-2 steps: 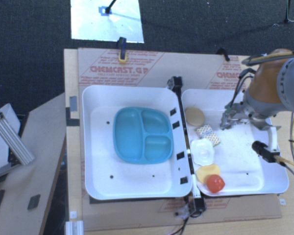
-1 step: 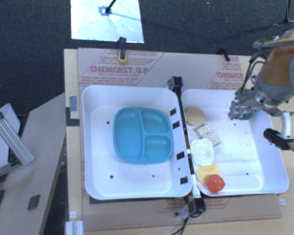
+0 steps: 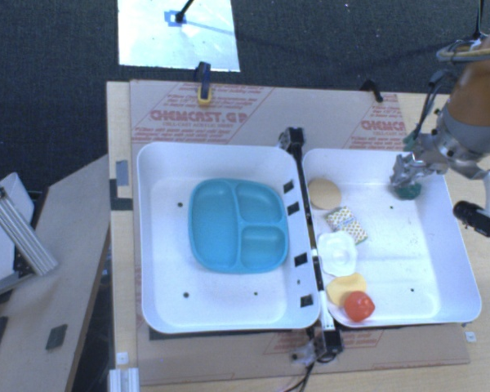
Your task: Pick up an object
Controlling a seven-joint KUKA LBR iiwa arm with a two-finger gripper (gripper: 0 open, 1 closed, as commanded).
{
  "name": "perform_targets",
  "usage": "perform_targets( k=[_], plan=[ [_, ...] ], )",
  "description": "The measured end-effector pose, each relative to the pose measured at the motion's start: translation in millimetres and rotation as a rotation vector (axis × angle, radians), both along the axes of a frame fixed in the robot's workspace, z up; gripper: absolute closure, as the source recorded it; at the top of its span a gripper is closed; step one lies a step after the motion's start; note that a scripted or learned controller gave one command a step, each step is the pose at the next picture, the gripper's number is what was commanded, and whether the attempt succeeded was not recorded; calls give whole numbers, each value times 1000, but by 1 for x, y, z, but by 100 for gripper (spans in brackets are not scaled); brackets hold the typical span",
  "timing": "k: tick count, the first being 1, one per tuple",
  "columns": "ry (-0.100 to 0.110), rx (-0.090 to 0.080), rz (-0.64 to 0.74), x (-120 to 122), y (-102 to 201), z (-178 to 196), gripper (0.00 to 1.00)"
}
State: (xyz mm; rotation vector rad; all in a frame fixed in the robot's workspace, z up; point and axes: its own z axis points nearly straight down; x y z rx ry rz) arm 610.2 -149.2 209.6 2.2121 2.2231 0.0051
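My gripper [image 3: 407, 175] hangs over the far right corner of the right bin [image 3: 441, 260]. A small dark teal object [image 3: 407, 191] shows right beneath its tip, touching it or very close to it. Along that bin's left side lie a tan round disc [image 3: 324, 193], a checkered packet [image 3: 347, 224], a white cup-like piece [image 3: 337, 253], a yellow piece [image 3: 344, 286] and a red ball [image 3: 359, 306]. All of these lie well to the left of the gripper.
The left bin [image 3: 159, 235] holds a blue divided plate [image 3: 237, 224]. A black-clipped divider [image 3: 304, 227] separates the two bins. The arm's grey body with its orange band [image 3: 478, 96] enters from the right. A black fitting [image 3: 478, 217] juts over the right bin's edge.
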Motion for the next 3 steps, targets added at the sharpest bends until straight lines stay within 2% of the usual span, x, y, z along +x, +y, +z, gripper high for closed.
perform_targets(
  k=[1, 3],
  plan=[
    [3, 3, 4, 9, 54, -7, 100],
    [3, 3, 5, 19, 158, 21, 100]
  ],
)
